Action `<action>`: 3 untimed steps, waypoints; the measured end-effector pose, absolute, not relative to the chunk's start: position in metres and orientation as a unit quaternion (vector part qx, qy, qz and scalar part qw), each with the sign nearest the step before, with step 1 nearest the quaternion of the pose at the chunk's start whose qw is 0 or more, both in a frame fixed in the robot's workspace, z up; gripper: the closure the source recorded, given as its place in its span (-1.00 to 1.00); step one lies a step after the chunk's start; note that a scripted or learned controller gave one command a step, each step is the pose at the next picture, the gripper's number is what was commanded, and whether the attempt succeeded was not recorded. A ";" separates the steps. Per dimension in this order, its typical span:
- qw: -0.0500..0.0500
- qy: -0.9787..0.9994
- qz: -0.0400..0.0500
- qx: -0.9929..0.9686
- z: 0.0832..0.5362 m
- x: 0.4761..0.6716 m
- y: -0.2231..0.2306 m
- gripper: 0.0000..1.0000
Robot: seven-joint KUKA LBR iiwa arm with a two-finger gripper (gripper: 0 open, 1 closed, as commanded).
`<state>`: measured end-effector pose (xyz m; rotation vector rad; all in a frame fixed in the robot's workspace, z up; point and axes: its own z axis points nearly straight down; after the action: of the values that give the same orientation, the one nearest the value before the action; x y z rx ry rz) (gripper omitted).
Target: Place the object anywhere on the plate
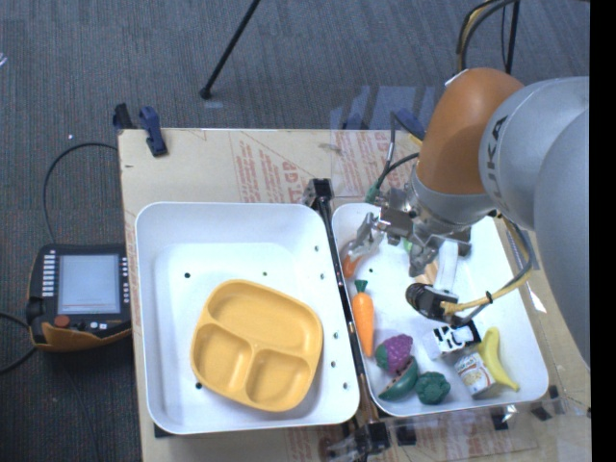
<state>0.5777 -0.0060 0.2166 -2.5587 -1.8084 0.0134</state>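
Two white bins sit side by side on the bench. The left bin [164, 258] holds a yellow plate [256, 344] with three compartments, lying toward the bin's lower middle with nothing on it. The right bin [515, 287] holds the toy food: a carrot [363, 320] stands lengthwise just beside the divider between the bins, its green top pointing up; below and right of it lies a purple grape bunch [394, 351], touching a green pod-like piece [400, 381] and near a dark green broccoli-like lump [432, 387]. A banana [500, 359] lies along the lower right side, with a small can [473, 373] just beside it on its left. The arm [520, 152] reaches in from the right, its orange band over the upper part of the right bin. The gripper [364, 242] hangs over the bin's upper left corner, just above the carrot's top; its fingers look slightly parted with nothing visibly between them, though the view there is cluttered. Every food piece lies in the right bin, apart from the plate. A handheld pendant [85, 295] lies on the floor to the left of the bench.
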 end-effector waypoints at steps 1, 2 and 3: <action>0.004 -0.577 0.004 -0.817 0.217 0.578 -0.006 -1.00; 0.004 -0.577 0.004 -0.817 0.217 0.578 -0.006 -1.00; 0.004 -0.577 0.004 -0.817 0.217 0.578 -0.006 -1.00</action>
<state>0.5777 -0.0061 0.2166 -2.5587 -1.8084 0.0134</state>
